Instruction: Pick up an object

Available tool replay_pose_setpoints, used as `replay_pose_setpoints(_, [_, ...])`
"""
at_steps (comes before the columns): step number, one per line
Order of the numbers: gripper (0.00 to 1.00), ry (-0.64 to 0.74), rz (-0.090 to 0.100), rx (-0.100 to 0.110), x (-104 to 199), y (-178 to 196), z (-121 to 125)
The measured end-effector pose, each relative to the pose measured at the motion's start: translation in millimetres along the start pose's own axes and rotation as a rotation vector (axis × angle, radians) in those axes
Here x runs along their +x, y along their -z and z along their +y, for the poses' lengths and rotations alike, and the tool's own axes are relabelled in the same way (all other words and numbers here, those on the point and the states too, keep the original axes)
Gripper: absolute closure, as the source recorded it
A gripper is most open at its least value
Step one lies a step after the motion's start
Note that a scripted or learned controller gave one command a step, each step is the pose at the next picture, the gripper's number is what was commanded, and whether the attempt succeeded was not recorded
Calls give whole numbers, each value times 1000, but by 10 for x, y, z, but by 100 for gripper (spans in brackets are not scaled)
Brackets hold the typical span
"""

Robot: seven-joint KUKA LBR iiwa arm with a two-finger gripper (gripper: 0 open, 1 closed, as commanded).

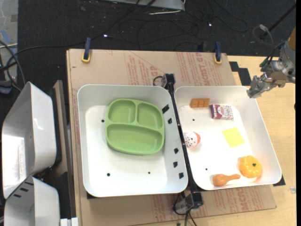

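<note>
The claw (254,91) hangs over the right bin's (263,126) far right corner, grip state unclear; the nearest item, a small purple-and-white packet (221,111), lies leftward, inside that bin.

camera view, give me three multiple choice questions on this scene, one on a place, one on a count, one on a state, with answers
1. Where does the green divided plate lie?
A. in the left bin
B. in the right bin
C. on the bare bench

2. How many compartments does the green divided plate have?
A. two
B. three
C. five

3. What is the state of the gripper?
A. clamped on the yellow square
B. pressed down on the orange pumpkin
C. up at the right bin's far right corner, holding nothing

Answers:
1. A, the plate rests on the floor of the left bin.
2. B, two small sections sit above one long one.
3. C, it sits over the rim of the right bin, while the yellow square and orange pumpkin lie untouched on the bin floor.
</note>
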State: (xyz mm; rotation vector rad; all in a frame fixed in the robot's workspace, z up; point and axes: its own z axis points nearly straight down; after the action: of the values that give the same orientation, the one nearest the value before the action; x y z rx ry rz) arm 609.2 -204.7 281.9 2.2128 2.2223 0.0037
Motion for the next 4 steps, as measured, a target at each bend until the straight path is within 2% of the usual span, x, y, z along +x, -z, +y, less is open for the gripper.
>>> replay_pose_setpoints(3, [100, 3, 3, 8, 1479, -307, -165])
replay_pose_setpoints(4, [100, 5, 4, 7, 2034, -252, -270])
